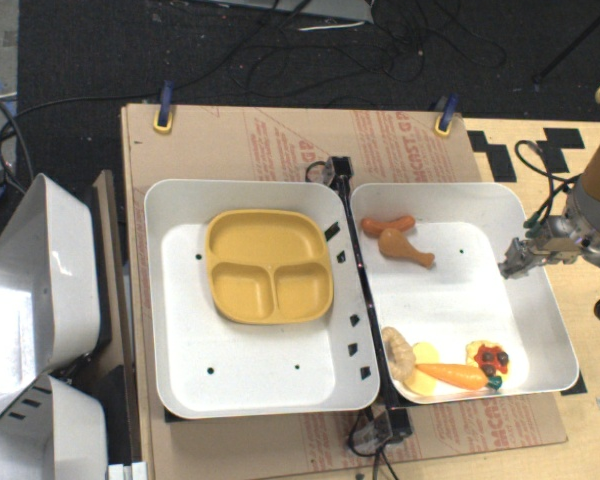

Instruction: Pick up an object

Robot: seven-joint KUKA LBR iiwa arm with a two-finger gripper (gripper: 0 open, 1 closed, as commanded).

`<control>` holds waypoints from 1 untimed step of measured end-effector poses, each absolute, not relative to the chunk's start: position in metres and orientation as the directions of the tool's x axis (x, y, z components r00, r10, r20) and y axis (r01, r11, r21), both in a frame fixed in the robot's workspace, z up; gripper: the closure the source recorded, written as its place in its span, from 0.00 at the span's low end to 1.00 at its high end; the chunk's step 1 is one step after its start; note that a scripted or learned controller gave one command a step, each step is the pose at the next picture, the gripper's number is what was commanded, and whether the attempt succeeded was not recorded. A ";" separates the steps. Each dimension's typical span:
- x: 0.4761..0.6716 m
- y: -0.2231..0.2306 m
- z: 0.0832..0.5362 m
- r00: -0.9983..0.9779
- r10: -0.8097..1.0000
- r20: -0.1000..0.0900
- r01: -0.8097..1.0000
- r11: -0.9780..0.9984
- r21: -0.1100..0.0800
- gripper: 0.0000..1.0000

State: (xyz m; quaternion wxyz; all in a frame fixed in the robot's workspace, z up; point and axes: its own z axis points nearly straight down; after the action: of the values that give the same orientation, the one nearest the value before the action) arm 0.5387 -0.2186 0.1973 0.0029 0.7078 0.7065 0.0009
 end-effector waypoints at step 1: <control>0.534 -0.214 0.257 -0.003 1.000 -0.003 1.000 0.003 0.007 1.00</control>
State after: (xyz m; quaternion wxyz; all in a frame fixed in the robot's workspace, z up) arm 0.5340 -0.2141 0.2574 0.0035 0.7060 0.7082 0.0014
